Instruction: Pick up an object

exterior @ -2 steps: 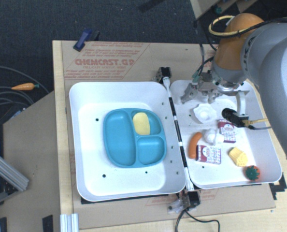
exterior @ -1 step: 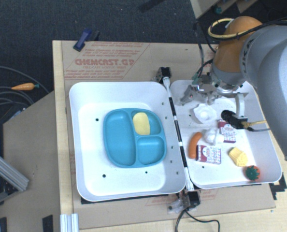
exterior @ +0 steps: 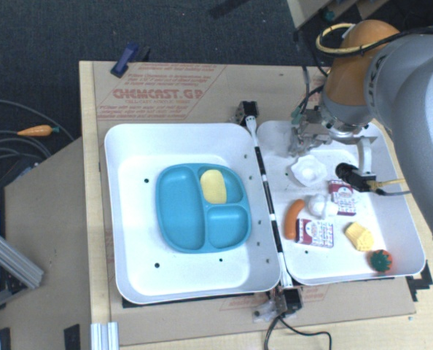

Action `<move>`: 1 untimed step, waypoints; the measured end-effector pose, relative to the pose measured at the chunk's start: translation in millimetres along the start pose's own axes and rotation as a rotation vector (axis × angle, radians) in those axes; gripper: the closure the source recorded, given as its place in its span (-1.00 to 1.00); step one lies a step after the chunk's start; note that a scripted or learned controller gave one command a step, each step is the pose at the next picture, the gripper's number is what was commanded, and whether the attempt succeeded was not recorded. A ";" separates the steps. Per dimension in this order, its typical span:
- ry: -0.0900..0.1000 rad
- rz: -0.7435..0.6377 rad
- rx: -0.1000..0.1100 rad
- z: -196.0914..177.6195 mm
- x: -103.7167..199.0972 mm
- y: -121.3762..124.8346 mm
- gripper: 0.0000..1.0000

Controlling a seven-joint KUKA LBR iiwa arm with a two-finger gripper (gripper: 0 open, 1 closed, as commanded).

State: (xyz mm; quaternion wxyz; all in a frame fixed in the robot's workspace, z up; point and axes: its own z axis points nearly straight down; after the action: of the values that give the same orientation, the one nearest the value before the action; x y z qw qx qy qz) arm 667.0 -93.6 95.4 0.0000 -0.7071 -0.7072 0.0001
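My gripper (exterior: 304, 143) hangs low over the far end of the right bin (exterior: 402, 224), reaching in from the right. Just in front of it lies a white crumpled cup-like thing (exterior: 306, 171). Nearer the front of this bin lie an orange sausage (exterior: 294, 211), a small white lump (exterior: 317, 206), two red-and-white packets (exterior: 316, 232) (exterior: 342, 197), a yellow wedge (exterior: 359, 235) and a red-and-green strawberry-like toy (exterior: 380, 261). Nothing is seen held in the gripper.
The left bin (exterior: 129, 159) holds a blue divided tray (exterior: 176, 210) with a yellow piece (exterior: 214, 187) in its upper right compartment. A black ridge (exterior: 264, 188) divides the two bins. A blue item (exterior: 125, 60) lies at the bench's far left corner.
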 end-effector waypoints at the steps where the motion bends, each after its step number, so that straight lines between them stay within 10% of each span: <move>1: 0.000 0.000 0.001 0.3 0.0 -0.2 -1.00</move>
State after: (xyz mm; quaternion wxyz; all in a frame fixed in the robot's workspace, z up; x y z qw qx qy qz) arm 666.8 -93.6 95.1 0.0002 -0.7070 -0.7072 0.0003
